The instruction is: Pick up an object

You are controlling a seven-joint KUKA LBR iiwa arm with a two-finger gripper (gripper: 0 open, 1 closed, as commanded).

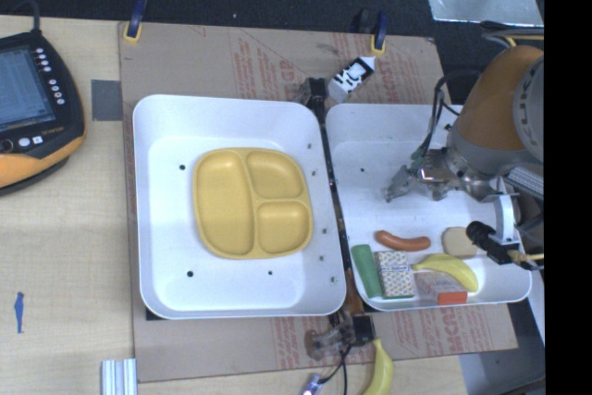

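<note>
While the gripper (404,187) hovers in the right bin (370,136) with fingers I cannot tell apart or together, the sausage (401,241) lies at its six o'clock, banana (450,269) at five.

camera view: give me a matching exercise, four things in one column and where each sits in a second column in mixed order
Things:
1. yellow tray
2. sausage
3. gripper
4. tablet

Places:
A. on the bench, left of both bins
B. over the upper part of the right bin
C. in the middle of the left bin
D. in the right bin, just above the banana

Pairs: 1-C, 2-D, 3-B, 4-A
</note>
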